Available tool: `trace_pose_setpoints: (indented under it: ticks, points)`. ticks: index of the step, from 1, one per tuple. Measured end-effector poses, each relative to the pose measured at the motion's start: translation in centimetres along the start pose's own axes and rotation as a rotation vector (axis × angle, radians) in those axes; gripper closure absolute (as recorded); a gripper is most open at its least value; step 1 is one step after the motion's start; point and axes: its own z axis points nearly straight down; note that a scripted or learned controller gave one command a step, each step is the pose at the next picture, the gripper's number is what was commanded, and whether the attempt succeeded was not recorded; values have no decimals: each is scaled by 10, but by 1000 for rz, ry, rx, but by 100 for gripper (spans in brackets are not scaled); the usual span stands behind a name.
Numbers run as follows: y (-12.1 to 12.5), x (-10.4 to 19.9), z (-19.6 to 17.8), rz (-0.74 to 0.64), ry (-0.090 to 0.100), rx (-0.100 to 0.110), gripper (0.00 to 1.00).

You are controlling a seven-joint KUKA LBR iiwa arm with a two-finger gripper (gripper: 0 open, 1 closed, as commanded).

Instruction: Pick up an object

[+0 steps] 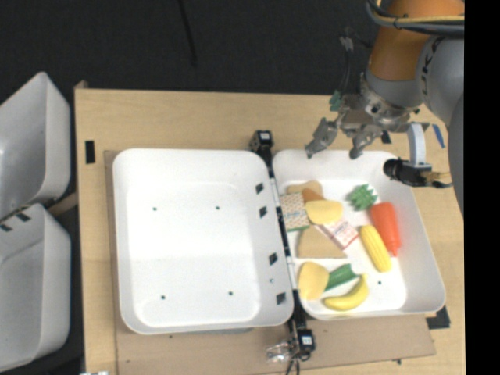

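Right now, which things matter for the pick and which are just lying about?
For the job:
gripper, open above the right bin
carrot
corn cob
banana
green leafy piece

Lying about:
left bin
white shapes at the bench's left

toy foods (344, 244) heaped, right bin (422, 287)

A pale wooden bench (180, 119) stands against deep black surroundings, evenly lit from above. At its left edge sit two white moulded shapes (27, 209), one behind the other, partly out of frame.
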Motion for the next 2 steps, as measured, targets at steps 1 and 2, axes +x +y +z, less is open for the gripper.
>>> trace_pose_setpoints:
  ticks: [1,2]
  points:
    - [-8,61,-65,-7,0,-3,0]
    - [-7,58,-72,-7,-3,-3,100]
